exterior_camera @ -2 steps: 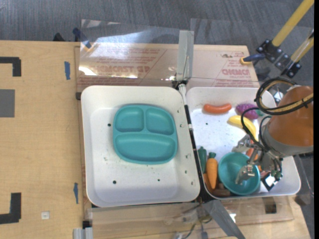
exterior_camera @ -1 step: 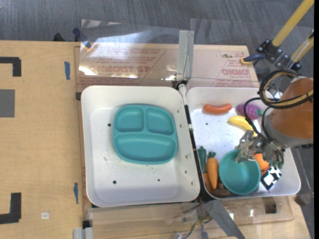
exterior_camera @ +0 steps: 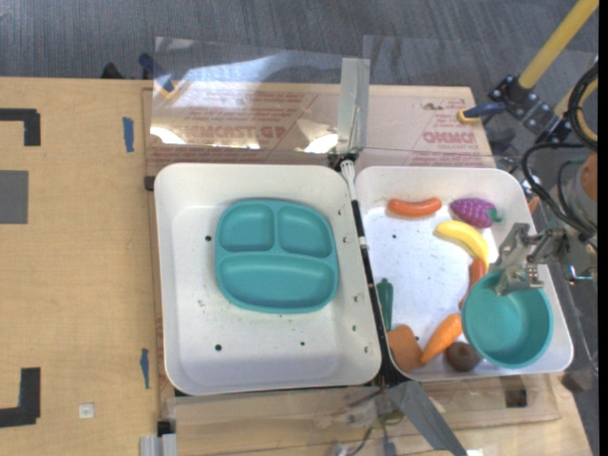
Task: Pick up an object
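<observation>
Camera view, looking down at a slant: two-finger metal gripper [exterior_camera: 518, 259] sits low over the right white bin [exterior_camera: 418, 255], at the far rim of a teal plastic bowl [exterior_camera: 508, 326]. Whether anything is pinched cannot be told; the jaw state is not readable.

Candidate objects lie crowded in the right bin: a yellow toy banana [exterior_camera: 464, 238], a purple toy grape bunch [exterior_camera: 473, 210], an orange-red toy sausage [exterior_camera: 414, 206], an orange toy carrot [exterior_camera: 442, 336] and a small brown round piece [exterior_camera: 463, 355], the last two touching or just beside the bowl.

Left white bin [exterior_camera: 180, 283] holds a teal three-compartment plate [exterior_camera: 275, 255].

Judgement: gripper position suggests a try at the bowl rim; grasp unconfirmed.
</observation>
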Motion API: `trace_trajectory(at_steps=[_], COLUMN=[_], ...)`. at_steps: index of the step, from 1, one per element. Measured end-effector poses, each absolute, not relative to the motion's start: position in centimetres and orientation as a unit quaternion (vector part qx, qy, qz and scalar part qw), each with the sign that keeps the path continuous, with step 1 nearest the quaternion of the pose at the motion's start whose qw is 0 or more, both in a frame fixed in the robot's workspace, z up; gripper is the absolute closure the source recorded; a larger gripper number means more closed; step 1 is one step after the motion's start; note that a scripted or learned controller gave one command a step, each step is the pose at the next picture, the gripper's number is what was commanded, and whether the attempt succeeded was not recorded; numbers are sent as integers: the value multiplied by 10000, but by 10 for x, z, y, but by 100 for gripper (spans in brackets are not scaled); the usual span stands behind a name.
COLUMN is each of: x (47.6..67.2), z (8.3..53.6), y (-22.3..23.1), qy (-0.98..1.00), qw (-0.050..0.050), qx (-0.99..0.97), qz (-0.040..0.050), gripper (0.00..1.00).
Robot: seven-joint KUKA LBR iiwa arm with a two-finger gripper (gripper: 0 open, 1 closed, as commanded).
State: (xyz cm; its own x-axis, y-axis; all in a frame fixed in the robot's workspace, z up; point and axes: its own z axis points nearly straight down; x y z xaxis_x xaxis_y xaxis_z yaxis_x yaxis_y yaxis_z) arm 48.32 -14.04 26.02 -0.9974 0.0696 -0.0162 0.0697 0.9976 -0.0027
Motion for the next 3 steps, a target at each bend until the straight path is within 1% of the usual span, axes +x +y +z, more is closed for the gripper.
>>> trace_trajectory(at_steps=[1, 2, 3], x=[509, 595, 535], z=[182, 238, 148], y=[-78, -99, -161], qy=[9994, 9971, 9919], qw=[-10, 56, 180], qx=[333, -761, -1254], qz=[16, -5, -27], gripper=[100, 100, 100])
